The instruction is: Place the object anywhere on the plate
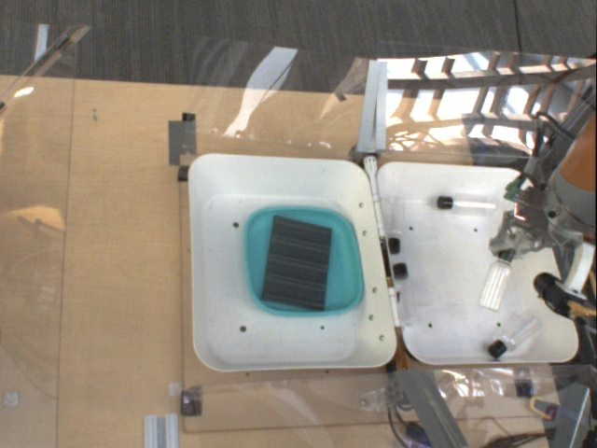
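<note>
A teal plate (347, 273) sits in the middle of the left bin (215, 250). A dark grey ridged block (298, 262) lies flat on the plate, well inside its rim. My gripper (505, 250) hangs over the right part of the right bin (438, 325), far from the plate and the block. A pale ribbed piece (493, 287) shows just below the gripper, and I cannot make out whether it belongs to the gripper or lies loose in the bin.
In the right bin lie a small clear tube with a black cap (448, 202) near the back and another one (510, 339) near the front right. Two small black clips (396, 258) sit by the wall between the bins.
</note>
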Available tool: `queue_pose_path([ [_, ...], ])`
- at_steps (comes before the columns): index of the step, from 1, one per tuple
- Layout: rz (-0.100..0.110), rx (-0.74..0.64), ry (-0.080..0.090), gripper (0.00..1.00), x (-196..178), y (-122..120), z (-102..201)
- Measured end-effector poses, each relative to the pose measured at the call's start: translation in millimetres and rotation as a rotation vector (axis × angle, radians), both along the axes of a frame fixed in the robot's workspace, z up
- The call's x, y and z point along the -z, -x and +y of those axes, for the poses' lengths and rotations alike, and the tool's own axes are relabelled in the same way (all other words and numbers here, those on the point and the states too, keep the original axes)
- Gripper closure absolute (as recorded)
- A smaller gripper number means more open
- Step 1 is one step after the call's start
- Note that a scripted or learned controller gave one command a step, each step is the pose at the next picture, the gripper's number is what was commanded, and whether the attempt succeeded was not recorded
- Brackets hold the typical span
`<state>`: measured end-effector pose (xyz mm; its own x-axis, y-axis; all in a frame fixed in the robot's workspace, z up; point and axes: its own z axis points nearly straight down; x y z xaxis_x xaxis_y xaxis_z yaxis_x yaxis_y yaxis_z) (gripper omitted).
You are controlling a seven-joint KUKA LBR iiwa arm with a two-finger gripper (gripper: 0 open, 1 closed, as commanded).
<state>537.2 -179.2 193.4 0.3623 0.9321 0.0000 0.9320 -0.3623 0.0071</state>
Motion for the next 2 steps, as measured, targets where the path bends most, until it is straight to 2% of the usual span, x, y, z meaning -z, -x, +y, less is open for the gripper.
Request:
queue_pose_path([
  [1,0.0,0.0,0.0,0.0,-0.1,0.0,0.0],
  [2,0.001,0.207,-0.003,0.0,-27.0,48.7,31.7],
])
